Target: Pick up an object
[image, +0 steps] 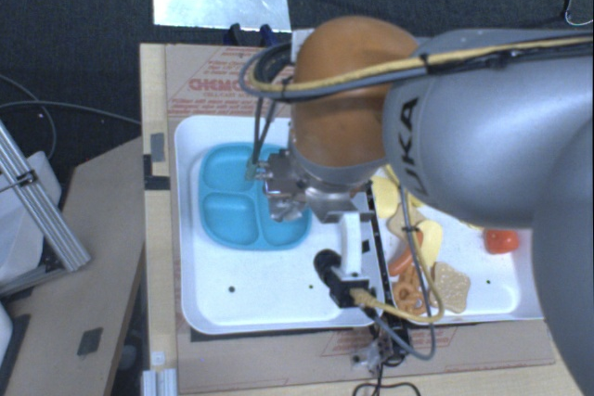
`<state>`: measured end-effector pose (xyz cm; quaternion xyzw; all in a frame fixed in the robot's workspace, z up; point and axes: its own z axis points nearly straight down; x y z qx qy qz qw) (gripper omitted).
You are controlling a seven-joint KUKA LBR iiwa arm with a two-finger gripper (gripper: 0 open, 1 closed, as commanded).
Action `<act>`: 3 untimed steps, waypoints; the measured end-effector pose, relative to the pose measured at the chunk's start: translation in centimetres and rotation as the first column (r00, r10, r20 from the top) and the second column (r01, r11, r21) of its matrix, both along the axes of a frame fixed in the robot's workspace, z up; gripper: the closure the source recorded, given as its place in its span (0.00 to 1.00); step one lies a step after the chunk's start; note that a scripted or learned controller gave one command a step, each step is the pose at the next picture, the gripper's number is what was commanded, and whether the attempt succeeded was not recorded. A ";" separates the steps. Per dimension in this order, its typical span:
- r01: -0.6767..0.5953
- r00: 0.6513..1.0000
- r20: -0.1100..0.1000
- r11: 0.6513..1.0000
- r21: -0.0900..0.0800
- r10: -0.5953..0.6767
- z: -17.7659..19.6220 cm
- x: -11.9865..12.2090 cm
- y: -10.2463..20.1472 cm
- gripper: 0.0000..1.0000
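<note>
Red printed lettering appears on the cardboard sheet (213, 74) beneath the white bins, too blurred to read with certainty. Black letters "KA", part of a brand name, show on the grey arm (483, 125).

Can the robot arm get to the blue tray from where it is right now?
Probably yes. The arm's wrist hangs over the left bin, right at the edge of the blue tray. Nothing lies on the part of the tray that shows.
</note>
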<state>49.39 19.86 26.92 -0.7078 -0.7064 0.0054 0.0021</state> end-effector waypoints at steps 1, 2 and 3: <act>-0.010 1.000 0.028 1.000 0.015 0.010 15.5 -0.7 3.8 1.00; -0.001 1.000 0.000 1.000 -0.001 0.001 -1.2 1.1 3.5 1.00; 0.002 1.000 0.021 1.000 0.006 -0.002 6.1 7.6 -0.9 1.00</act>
